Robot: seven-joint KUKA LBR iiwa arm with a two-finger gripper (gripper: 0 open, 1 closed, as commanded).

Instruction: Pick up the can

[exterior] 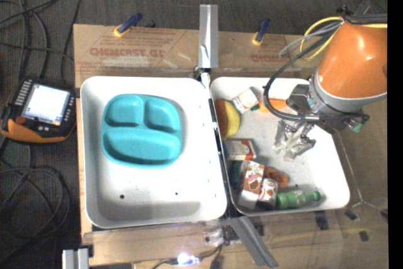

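Gripper (294, 144), two pale fingers slightly apart and clamping nothing, hangs over bare bin floor; small red-labelled cylindrical can (267, 193) lies near at 7 o'clock, apparently standing upright

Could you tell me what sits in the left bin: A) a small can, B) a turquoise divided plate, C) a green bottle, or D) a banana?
B, since the turquoise divided plate lies alone in the left bin, apart from the clutter in the right bin.
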